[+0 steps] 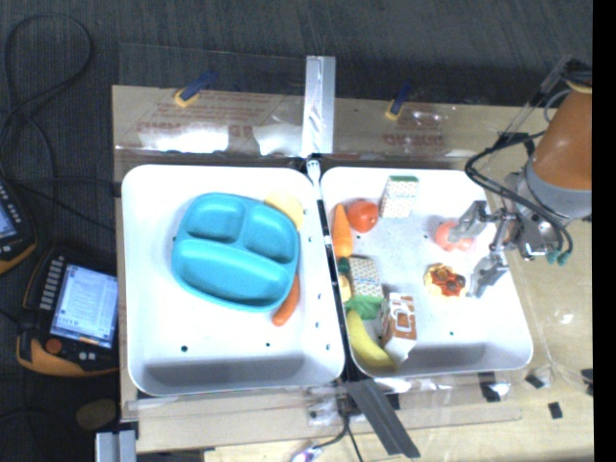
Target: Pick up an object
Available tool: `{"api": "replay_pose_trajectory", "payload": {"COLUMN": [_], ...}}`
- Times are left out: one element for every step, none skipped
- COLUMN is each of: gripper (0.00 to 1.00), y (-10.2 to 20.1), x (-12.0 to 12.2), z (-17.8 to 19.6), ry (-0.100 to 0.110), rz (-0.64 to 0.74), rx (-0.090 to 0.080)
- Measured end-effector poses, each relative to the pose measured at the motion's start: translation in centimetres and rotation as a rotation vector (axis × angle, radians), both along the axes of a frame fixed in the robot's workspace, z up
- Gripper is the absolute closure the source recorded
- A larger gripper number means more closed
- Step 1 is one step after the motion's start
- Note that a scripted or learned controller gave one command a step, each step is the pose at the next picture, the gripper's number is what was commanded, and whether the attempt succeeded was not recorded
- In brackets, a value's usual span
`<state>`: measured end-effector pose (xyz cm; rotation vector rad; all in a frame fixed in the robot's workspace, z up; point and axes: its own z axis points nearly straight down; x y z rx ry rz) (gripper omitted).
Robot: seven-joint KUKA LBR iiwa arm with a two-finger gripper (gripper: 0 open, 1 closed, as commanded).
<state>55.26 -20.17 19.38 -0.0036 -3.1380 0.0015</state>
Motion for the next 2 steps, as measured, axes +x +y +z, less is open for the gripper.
{"api": "replay_pose_trajectory", "payload": {"gripper": [0.0,0.0], "y": [8.0,2.8], "x": [-4.9,-1.6], "z": [-10.5,-10.5], "ry": [-0.011,-0.014], "rz": [-0.52,-0.598], "rx": [-0.001,0.002]}}
